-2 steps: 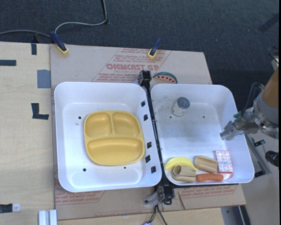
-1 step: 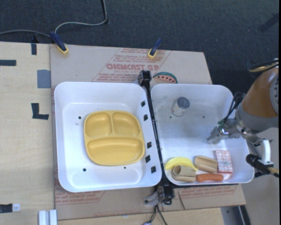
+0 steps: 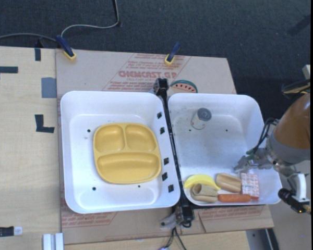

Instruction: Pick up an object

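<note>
The gripper [image 3: 243, 163] hangs at the right bin's [image 3: 219, 100] edge; whether it is open or closed, I cannot tell. Just below it lie crowded toy foods [image 3: 224, 187] (banana, hotdog, carrot); descending there risks pinching two or clipping the wall.

This is a robotics lab or test cell rather than a home or shop. Two shallow white bins [image 3: 73, 155] sit side by side on a sheet of printed cardboard [image 3: 146, 72], which yellow-and-blue spring clamps [image 3: 66, 49] pin to a pale wooden desk [image 3: 15, 155]. Black tape marks [image 3: 41, 124] dot the desk top. A thin cable [image 3: 112, 9] trails across dark carpet [image 3: 224, 20] behind. A grey arm with an orange band [image 3: 295, 126] reaches in over toy food [image 3: 221, 187] and a yellow divided plate [image 3: 127, 153].
</note>
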Robot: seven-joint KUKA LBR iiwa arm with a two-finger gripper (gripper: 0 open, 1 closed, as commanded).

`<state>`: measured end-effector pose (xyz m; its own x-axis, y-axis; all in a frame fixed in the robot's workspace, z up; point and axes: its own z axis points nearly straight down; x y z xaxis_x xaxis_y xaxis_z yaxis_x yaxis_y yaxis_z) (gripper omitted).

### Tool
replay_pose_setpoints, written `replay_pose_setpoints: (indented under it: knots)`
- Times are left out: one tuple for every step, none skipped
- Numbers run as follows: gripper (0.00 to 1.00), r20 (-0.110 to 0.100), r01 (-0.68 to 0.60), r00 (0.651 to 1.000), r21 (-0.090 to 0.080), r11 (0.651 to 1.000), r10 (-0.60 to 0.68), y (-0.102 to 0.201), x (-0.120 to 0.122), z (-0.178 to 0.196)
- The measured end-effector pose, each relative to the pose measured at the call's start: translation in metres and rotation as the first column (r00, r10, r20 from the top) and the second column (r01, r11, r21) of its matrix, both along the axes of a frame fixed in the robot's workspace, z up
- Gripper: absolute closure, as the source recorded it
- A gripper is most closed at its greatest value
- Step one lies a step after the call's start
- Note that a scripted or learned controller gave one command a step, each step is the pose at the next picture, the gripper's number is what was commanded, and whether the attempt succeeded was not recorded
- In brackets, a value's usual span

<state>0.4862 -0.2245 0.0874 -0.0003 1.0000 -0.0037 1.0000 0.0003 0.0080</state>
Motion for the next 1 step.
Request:
replay_pose_setpoints:
  knots:
    - [1.0,-0.006,0.0,1.0,0.001,1.0,0.0,0.0003,-0.0018,0.2346]
